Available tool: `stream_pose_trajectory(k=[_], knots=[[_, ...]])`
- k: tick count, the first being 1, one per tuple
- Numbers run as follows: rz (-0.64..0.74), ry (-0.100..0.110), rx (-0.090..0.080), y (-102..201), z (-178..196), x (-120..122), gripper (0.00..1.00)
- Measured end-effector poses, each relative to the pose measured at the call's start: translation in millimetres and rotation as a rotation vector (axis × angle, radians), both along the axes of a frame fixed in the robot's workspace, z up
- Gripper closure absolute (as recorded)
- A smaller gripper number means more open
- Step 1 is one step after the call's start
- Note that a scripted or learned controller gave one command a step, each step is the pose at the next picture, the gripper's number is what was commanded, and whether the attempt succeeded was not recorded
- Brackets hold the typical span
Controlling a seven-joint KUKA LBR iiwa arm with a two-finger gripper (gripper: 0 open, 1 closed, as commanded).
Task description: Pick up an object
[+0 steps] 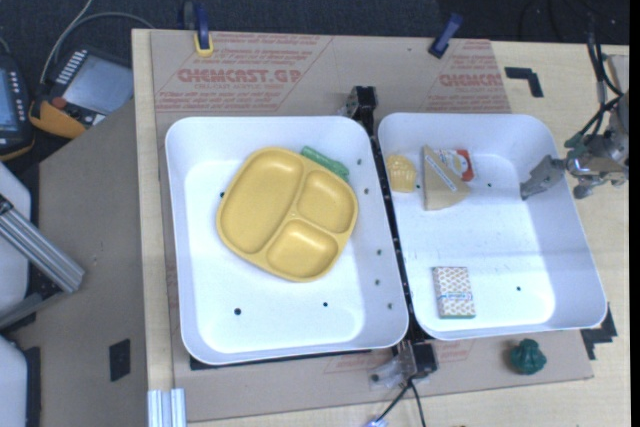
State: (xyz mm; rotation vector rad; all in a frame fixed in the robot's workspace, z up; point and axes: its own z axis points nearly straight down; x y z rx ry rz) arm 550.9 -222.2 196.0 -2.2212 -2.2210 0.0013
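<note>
The right bin holds a small yellow object at its far left. Touching it on the right is a tan wedge-shaped carton with a red and white label. A small patterned box lies flat near the front. My gripper hangs over the bin's right rim, open, with nothing between its fingers. It is well to the right of the carton. In the left bin sits a yellow divided plate, with a green item partly hidden behind its far edge.
A dark green lump lies on the bench outside the right bin's front corner. Blue clamps grip the cardboard sheet's far edge. Cables and a handheld device lie to the left of the bench.
</note>
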Motion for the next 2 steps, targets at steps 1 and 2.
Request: stream_pose_trajectory(k=[1,2], knots=[[0.0,-0.001,0.0,0,0,0,0.0],[0.0,0.006,0.003,0,-64,0,0.0]])
